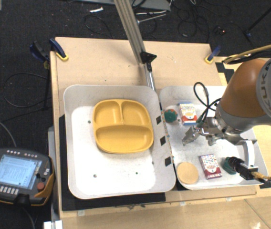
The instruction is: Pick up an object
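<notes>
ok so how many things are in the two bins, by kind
yellow divided plate: 1
small boxes: 2, the white and orange box and the red box
tan round disc: 1
small green object: 1
total: 5
</notes>
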`<state>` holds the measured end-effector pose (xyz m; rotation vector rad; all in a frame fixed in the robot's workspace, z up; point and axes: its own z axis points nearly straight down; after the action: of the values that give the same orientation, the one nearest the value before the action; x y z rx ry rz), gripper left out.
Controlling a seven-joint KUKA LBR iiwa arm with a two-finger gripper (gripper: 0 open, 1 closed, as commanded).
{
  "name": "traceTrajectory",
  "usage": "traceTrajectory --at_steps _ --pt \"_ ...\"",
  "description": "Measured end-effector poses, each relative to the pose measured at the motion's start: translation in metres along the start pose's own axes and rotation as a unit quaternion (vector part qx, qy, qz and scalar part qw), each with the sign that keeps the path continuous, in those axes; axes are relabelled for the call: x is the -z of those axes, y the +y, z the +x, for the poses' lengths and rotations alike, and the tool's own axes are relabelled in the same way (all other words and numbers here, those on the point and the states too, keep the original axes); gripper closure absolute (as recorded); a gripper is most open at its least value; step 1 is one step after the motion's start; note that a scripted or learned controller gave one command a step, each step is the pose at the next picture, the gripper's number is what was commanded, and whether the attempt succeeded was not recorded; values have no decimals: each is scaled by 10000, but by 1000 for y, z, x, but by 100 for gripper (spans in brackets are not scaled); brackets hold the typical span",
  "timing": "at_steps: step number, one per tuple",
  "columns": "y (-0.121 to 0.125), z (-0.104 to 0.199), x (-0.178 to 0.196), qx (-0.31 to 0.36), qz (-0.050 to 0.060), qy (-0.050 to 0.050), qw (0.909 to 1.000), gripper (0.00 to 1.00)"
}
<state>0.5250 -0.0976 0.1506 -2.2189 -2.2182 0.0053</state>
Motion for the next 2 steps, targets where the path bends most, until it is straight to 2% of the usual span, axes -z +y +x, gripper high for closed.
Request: traceTrajectory --at_steps 1,2 --pt "2 0 13 4 -26 -2 10000 100" --pt "9 8 67 21 -56 -8 10000 100"
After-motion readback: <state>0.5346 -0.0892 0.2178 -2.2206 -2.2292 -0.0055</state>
